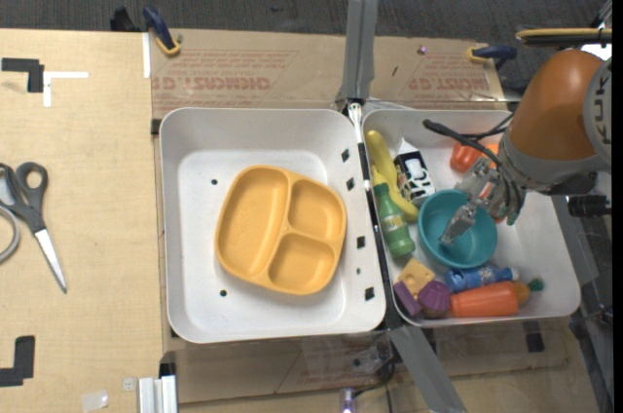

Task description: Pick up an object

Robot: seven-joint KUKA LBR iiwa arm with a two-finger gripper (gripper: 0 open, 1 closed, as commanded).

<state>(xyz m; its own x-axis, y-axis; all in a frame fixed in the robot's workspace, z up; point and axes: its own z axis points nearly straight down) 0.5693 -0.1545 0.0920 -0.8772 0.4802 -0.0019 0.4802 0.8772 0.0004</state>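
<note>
1. A cardboard-covered bench (pixel 78 158) over dark flooring carries scissors (pixel 34 216) at the far left.
2. The left bin (pixel 185 236) holds a yellow divided plate (pixel 280 230).
3. The right bin (pixel 550 289) is crowded: a banana (pixel 385 169), a green bottle (pixel 393 222), a teal bowl (pixel 458 230) and an orange carrot (pixel 487 300) (among other toys).
4. The gripper (pixel 463 222) reaches down-left into the bowl; its fingers look slightly parted, grasping nothing I can make out.
5. The bowl's rim lies directly around the fingertips, so it seems the nearest target.
</note>
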